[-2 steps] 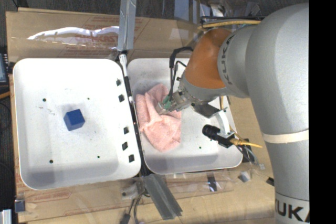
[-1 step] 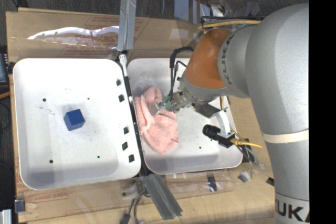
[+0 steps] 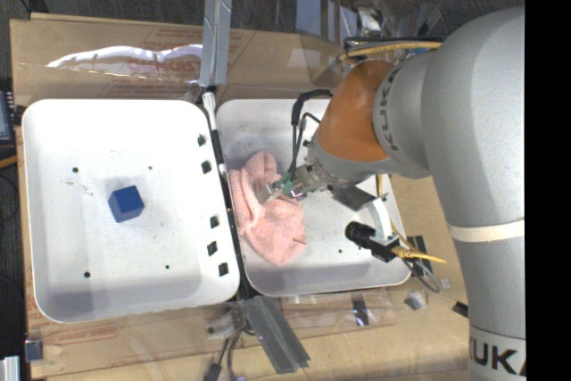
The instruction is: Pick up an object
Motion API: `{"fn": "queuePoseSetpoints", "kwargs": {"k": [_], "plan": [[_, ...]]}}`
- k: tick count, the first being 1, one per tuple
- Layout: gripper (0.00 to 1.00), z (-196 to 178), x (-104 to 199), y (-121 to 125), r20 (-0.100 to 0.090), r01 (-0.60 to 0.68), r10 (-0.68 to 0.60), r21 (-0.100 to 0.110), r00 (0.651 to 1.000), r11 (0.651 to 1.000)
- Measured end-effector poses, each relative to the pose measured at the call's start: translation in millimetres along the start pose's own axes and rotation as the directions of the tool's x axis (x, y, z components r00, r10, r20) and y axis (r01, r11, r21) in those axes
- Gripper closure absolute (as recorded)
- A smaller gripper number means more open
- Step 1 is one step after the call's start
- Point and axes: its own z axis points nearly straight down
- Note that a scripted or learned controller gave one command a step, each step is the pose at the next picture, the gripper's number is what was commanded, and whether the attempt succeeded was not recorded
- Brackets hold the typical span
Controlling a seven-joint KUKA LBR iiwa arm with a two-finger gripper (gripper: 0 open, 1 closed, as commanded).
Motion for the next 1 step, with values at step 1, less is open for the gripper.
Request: {"fn": "queuePoseSetpoints", "kwargs": {"k": [1], "plan": [[1.0,-10.2,0.8,1.2,-0.002,0.003,-0.003,0.0,1.0,1.0]]}}
